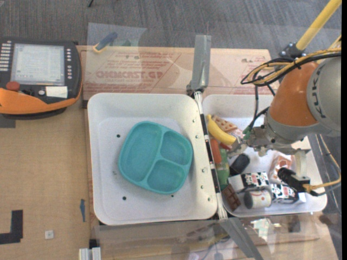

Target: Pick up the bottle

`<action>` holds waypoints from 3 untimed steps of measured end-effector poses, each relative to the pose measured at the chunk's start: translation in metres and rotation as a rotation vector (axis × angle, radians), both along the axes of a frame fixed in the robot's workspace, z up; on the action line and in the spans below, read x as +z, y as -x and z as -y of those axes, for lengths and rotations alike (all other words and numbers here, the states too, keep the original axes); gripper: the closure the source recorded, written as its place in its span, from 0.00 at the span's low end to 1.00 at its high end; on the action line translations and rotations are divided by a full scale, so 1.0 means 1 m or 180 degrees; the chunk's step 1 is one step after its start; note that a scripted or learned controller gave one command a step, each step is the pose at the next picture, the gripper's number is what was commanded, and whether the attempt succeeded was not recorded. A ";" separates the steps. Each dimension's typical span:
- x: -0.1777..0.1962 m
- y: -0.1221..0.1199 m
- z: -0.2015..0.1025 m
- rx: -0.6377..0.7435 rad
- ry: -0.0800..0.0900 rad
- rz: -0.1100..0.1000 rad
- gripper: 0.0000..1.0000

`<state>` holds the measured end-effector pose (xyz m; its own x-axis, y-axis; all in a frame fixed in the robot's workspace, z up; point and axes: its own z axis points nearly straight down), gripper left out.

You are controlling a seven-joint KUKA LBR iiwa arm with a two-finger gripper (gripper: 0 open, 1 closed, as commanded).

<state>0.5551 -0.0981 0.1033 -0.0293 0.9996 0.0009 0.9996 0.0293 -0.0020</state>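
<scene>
Near the right bin's front wall, the bottle (258,199) lies sideways, below the gripper (250,143); claw state cannot be told.

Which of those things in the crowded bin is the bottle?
Look in the right bin, under the grey and orange arm. Along its near edge lies the bottle on its side: white body, dark red cap, beside a black-and-white patterned item.
</scene>
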 end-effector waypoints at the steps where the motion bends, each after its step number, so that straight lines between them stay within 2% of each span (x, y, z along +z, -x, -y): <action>1: -0.018 -0.037 0.034 -0.0314 -0.0001 0.0014 0.00; 2: -0.017 -0.010 0.008 -0.0558 0.0000 0.0019 0.00; 3: -0.017 0.019 0.008 -0.1221 -0.0005 0.0024 0.00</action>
